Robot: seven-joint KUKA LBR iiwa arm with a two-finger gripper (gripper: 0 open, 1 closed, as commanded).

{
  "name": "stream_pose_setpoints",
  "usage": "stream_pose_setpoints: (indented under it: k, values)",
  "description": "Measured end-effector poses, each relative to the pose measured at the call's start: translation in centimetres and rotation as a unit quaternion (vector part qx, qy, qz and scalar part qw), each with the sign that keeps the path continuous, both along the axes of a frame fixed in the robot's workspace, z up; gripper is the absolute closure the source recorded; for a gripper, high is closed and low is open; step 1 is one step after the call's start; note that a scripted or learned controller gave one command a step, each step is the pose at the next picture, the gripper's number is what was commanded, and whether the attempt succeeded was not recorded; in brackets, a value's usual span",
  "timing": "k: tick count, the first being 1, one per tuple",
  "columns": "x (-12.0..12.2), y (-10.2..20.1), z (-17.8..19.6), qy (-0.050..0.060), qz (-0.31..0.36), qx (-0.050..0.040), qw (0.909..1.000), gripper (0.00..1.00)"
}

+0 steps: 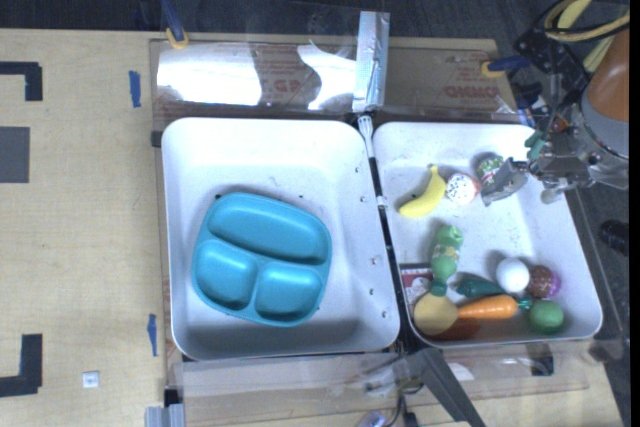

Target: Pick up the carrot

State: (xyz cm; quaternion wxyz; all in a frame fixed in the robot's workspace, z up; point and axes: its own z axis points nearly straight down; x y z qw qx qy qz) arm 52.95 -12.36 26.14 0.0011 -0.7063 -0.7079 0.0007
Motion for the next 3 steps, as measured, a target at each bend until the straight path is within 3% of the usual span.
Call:
stream_pose_setpoints:
  k: [1,2,3]
  values:
    - [-5.0,2.8,-9.9,0.001,0.065,0.0006,0.9979,0.00]
    - [-4.8,3.8,8.2,-0.005,0.172,-0.0013,0.9852,0.00]
    - [-5.1,10.0,-8.0,0.001,0.218,0.0009,0.9759,0.00]
